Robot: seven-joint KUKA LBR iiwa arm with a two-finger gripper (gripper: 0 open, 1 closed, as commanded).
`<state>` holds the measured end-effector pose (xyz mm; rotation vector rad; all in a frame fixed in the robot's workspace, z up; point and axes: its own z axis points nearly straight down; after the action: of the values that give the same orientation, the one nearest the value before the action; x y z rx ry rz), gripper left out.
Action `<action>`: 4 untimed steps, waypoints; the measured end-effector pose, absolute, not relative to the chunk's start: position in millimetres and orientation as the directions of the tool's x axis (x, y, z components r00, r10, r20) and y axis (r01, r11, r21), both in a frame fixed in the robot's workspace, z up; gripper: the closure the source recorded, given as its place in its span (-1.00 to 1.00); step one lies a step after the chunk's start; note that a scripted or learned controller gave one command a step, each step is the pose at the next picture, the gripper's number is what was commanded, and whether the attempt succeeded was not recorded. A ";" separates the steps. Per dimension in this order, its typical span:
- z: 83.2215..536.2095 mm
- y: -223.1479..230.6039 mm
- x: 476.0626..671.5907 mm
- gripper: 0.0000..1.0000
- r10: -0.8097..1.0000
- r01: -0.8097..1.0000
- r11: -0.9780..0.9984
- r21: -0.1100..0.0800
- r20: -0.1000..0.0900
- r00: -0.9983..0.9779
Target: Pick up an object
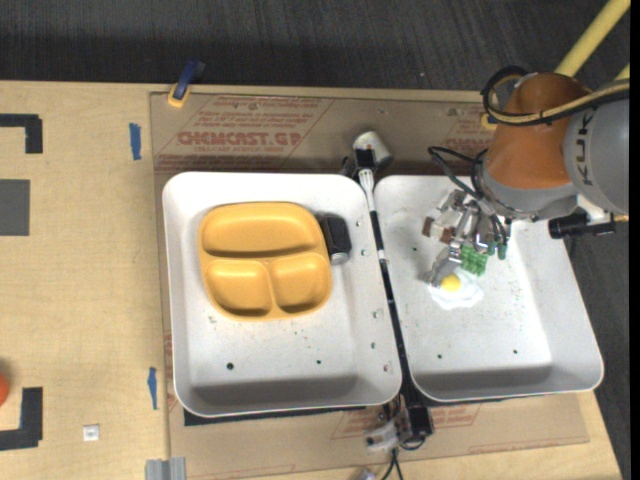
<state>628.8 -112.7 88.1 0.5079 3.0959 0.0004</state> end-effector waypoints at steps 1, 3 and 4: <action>121.3 -91.8 651.4 -1.00 0.404 0.404 0.915 0.002 -0.007 -0.915; 83.7 -113.0 657.3 -1.00 -0.073 -0.072 0.997 0.007 0.033 -0.997; 84.9 -103.2 531.3 -1.00 0.105 0.105 0.994 0.001 0.000 -0.994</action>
<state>531.3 -103.2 84.9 0.1655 3.1369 0.0015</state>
